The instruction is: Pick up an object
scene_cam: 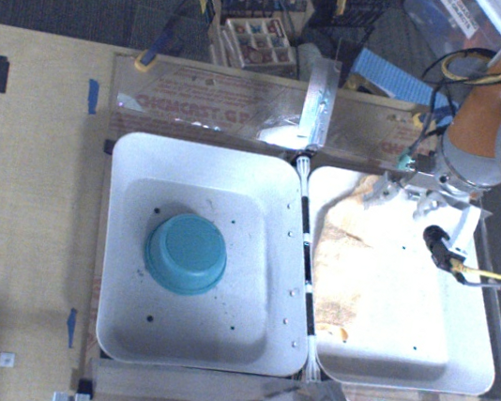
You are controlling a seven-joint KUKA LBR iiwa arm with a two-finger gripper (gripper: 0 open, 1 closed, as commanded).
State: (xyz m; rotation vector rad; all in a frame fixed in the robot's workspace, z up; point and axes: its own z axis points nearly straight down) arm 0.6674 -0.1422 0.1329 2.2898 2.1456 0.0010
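We see the bowl [186, 253] lying upside down, centred in the left bin [133, 166], so nothing crowds it. The gripper [401, 196] hovers above the right bin [469, 374]; its fingers appear spread, pinching nothing.

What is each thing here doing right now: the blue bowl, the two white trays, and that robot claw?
Round teal-blue plastic bowl: upside down, resting on the floor of the left bin, untouched.
Left shallow white bin: holds the bowl; floor speckled with dark spots.
Right shallow white bin: floor smeared with brownish stains.
Two-finger gripper: poised over the right bin's far edge, holding nothing.
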